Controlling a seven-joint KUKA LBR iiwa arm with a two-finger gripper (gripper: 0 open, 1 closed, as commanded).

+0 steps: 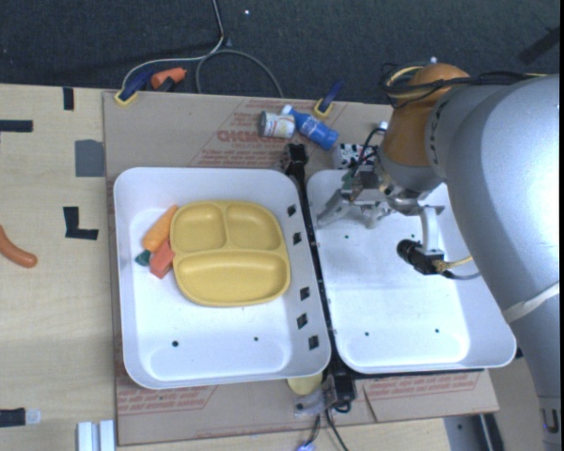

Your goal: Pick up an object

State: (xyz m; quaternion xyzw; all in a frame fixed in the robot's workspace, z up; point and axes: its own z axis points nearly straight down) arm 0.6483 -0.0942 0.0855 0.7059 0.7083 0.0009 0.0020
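I see the smooth grey arm (508,186) curving in over the right white bin (404,336), its orange band (415,125) just above the wrist. The gripper (357,205) sits low at that bin's upper left; I cannot tell its state. Left of the tool, across the divider, the left bin (207,355) holds a glossy yellow three-compartment plate (230,252). Touching the plate's far edge lies a tapered orange carrot (158,228). Beyond the tool rests a small blue-and-white bottle (301,125), and far left on the bench a sausage (11,244)
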